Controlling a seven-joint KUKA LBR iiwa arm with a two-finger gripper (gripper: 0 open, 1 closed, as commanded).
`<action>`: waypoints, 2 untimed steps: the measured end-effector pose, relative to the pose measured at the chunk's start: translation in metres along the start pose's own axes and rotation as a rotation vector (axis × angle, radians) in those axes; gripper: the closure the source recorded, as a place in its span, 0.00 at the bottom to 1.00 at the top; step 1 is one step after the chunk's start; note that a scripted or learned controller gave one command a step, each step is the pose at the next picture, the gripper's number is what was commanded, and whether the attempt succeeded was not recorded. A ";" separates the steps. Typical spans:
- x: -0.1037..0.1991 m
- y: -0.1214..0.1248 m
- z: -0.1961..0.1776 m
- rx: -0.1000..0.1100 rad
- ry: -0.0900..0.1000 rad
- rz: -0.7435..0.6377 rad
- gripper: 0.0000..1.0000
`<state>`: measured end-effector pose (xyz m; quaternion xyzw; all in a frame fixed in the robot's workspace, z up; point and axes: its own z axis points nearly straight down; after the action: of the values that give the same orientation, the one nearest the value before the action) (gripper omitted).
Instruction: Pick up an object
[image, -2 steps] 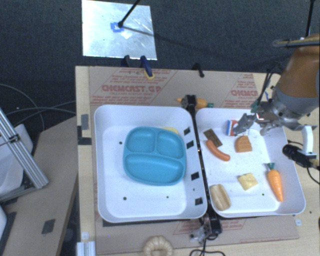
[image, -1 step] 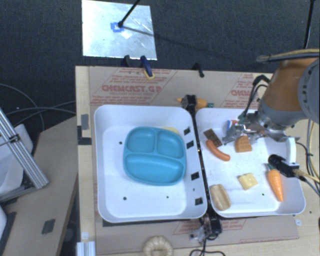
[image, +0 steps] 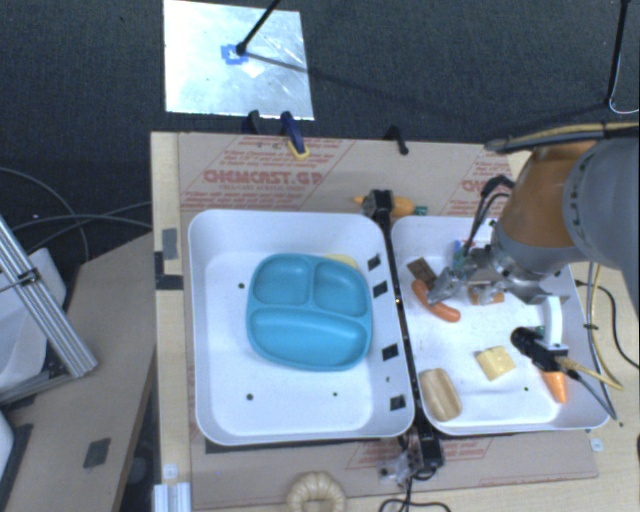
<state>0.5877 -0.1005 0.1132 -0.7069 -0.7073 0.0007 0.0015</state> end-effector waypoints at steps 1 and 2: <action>0.001 0.000 0.030 -0.001 0.000 0.000 0.00; 0.000 0.001 0.018 -0.005 -0.001 0.001 1.00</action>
<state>0.5890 -0.1003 0.0953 -0.7073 -0.7069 -0.0009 -0.0007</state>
